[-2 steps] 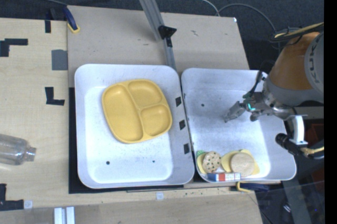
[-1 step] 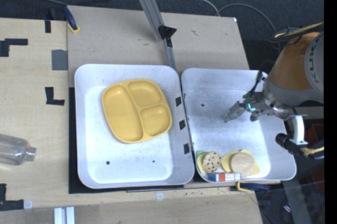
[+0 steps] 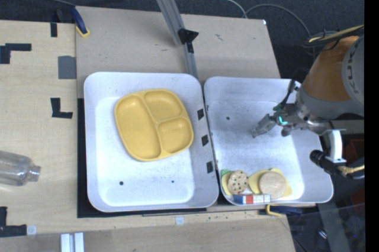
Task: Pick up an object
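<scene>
1. You have two white bins side by side on the bench: the left bin (image 3: 100, 126) and the right bin (image 3: 237, 97), their inner walls meeting near the middle of the view.
2. Look in the left bin for the yellow divided plate (image 3: 154, 123). It lies flat in the upper half of the bin floor, three compartments facing up (all of them bare).
3. The things to pick sit in the right bin, packed into its 6 o'clock edge. From left to right you see a speckled cookie (image 3: 237, 181), then a round tan bun (image 3: 273, 183) resting on something yellow, with a small red, white and blue packet (image 3: 249, 199) lying along the front wall just below them.
4. The gripper (image 3: 267, 125) hangs over the middle of the right bin, at about 12 o'clock from the bun and well apart from it. Its fingers point toward 8 o'clock, with nothing between them; they look spread a little (the tips are dark and small).
5. The arm (image 3: 331, 82) comes in from 3 o'clock, its orange band showing above the wrist.
6. At 9 o'clock, off both bins, a clear plastic bottle (image 3: 16, 168) lies on its side on the bench.
</scene>
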{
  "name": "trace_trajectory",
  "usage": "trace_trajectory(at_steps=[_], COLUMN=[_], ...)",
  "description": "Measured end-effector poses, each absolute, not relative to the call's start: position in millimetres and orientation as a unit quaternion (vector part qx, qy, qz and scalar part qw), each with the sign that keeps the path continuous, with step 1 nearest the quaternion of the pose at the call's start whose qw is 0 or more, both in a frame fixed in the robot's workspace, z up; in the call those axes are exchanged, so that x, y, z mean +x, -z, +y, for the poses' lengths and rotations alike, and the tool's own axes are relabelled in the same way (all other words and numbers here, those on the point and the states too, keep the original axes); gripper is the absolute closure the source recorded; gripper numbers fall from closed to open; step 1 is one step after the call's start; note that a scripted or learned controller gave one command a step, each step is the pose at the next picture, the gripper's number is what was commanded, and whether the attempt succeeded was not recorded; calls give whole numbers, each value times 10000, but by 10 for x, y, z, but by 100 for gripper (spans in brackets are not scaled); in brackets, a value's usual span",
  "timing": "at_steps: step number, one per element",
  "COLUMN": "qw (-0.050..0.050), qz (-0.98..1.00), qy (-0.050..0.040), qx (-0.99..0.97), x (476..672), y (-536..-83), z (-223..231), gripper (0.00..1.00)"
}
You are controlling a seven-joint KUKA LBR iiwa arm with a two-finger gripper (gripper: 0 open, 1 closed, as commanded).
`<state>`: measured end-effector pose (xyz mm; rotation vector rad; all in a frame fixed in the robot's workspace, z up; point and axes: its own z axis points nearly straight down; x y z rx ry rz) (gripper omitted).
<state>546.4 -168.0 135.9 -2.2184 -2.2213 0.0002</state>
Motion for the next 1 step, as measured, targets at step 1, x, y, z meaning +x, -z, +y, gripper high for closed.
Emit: trace_trajectory(at_steps=[1], qw=[10], qz=[-7076], qy=[0], qx=[-7066], x=[5464], y=[-1359], z=[-1680], gripper=[0])
